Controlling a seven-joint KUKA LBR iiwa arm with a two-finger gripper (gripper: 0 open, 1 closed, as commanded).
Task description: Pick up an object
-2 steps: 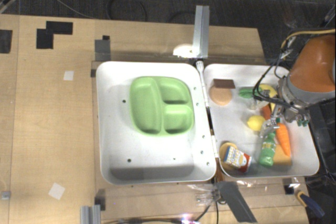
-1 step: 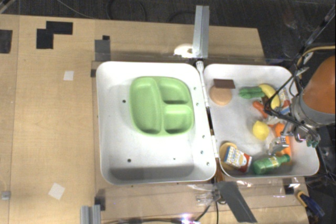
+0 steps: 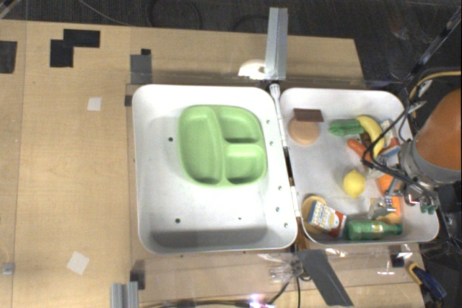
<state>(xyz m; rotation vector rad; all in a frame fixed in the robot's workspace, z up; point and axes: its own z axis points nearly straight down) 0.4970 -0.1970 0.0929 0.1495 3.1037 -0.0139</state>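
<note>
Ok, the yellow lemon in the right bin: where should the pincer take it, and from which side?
Take the lemon across its round middle, coming straight down from above. It lies alone on bare bin floor, apart from the green bottle and the orange pieces beside it, so there looks to be room on either side. It may roll, so close on the widest part.

In the right bin [image 3: 339, 101], your open floor lies around the lemon [image 3: 354, 184]. Bottles [image 3: 373, 229] crowd the near wall; banana [image 3: 371, 128] and carrots [image 3: 359, 148] block the far right corner.
</note>
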